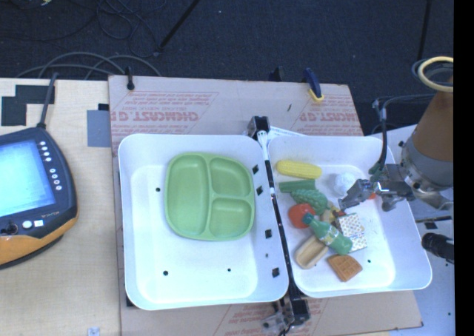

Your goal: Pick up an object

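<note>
While reaching in from the right, hovering with gripper (pixel 354 198) fingers spread, pinching nothing, just above the toy food pile (pixel 322 232) lying in the right bin (pixel 404 271).

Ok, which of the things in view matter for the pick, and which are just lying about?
For the pick:
- tool, over the right bin
- corn cob
- tomato
- green bottle
- bread roll
- cracker

Lying about:
- green divided plate in the left bin
- pendant with screen on the bench
- blue clamp
</note>
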`<state>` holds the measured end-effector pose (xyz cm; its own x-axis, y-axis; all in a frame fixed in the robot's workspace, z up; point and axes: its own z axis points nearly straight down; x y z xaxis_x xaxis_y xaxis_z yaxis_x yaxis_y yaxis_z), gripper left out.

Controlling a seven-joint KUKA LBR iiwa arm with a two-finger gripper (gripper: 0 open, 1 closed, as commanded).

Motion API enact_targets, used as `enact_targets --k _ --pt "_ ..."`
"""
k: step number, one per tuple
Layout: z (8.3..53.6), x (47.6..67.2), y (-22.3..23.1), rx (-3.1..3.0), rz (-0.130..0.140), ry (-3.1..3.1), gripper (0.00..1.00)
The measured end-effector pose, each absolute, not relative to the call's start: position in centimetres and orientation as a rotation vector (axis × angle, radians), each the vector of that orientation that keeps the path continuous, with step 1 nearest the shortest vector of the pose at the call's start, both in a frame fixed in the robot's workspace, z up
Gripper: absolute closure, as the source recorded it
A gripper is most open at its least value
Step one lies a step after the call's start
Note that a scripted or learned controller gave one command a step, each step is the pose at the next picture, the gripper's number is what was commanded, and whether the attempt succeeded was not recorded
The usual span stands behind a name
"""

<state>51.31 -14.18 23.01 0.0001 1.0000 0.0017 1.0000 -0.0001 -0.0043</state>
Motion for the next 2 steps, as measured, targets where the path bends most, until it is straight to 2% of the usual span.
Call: enact_targets --k 1,2 --pt "24.0 51.3 -14.2 -2.217 0.004 -2.217 1.0" --pt "34.2 49.2 -9.4 -2.219 -0.01 -2.231 1.0"
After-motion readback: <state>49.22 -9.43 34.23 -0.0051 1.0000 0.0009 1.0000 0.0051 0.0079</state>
